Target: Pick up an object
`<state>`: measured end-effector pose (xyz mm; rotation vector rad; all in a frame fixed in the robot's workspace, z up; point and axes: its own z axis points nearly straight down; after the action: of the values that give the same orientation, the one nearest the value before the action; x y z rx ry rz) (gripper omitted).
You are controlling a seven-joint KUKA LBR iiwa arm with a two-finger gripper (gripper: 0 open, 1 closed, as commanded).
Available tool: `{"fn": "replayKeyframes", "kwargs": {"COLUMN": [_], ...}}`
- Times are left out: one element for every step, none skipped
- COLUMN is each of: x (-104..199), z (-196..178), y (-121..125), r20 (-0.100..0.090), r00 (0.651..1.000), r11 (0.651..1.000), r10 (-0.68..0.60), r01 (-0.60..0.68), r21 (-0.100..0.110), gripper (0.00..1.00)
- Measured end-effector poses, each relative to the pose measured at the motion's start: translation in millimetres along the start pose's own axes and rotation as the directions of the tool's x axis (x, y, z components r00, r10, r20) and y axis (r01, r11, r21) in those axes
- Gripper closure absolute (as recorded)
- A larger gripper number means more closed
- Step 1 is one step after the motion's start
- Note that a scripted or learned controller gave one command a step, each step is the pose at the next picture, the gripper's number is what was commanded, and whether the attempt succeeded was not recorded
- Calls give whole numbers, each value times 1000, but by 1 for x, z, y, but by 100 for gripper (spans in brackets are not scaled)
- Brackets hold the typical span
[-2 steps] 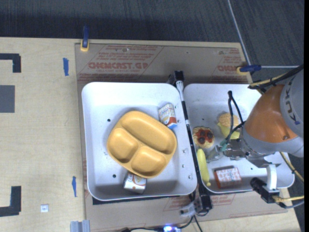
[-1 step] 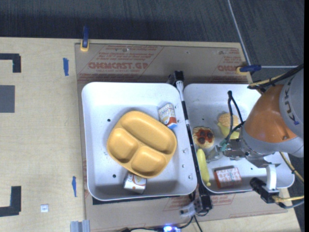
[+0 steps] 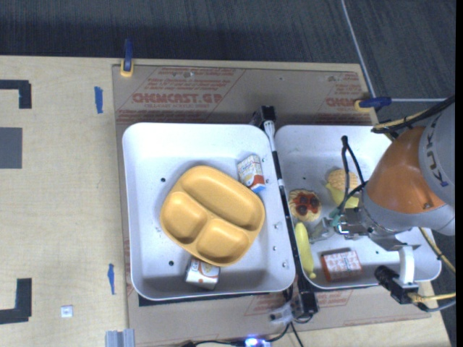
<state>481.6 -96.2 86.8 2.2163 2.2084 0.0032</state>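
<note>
- The gripper (image 3: pixel 340 223) hangs low in the right bin (image 3: pixel 405 147), under the grey-and-orange arm (image 3: pixel 405 183); whether it grips anything, I cannot tell.
- The banana (image 3: pixel 304 249) lies just to its left, long axis running front to back along the bin's left wall.
- The red packet (image 3: pixel 340 264) sits just in front of it.
</note>
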Motion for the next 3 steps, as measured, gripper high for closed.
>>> {"fn": "replayKeyframes", "kwargs": {"x": [0, 0, 0], "z": [0, 0, 0], "y": [0, 0, 0], "r20": [-1, -1, -1], "r00": [1000, 1000, 1000], "r11": [1000, 1000, 1000], "r10": [0, 0, 0], "r01": [0, 0, 0], "r21": [0, 0, 0], "gripper": [0, 0, 0]}}
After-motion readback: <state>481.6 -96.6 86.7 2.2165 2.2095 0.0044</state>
